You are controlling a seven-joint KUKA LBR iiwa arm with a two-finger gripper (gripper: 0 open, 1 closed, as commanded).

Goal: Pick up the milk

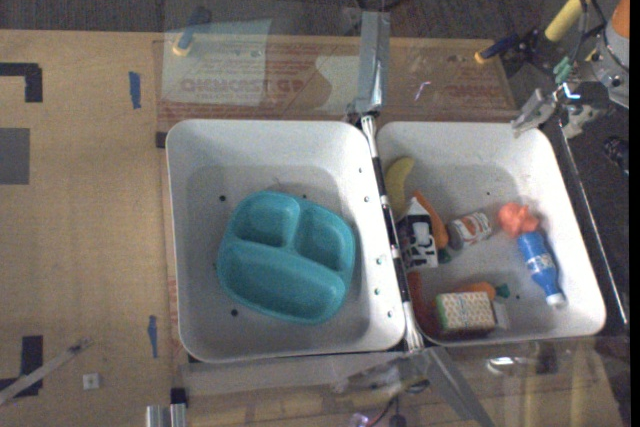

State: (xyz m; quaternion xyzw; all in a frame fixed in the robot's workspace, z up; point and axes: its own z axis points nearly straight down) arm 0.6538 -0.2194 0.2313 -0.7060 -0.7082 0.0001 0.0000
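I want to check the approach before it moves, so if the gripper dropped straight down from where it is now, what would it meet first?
Likely the far right corner rim of the right bin, or the bench beside it, not the milk. The gripper sits above that corner; depth is unclear.

Light is even and moderately bright, falling softly from above. The left bin (190, 245) glows pale, with faint shading along its inner walls. Beyond the bin a clear sheet (230, 65) carries hazy glare. The whole frame is soft and slightly blurred; small labels stay unreadable.
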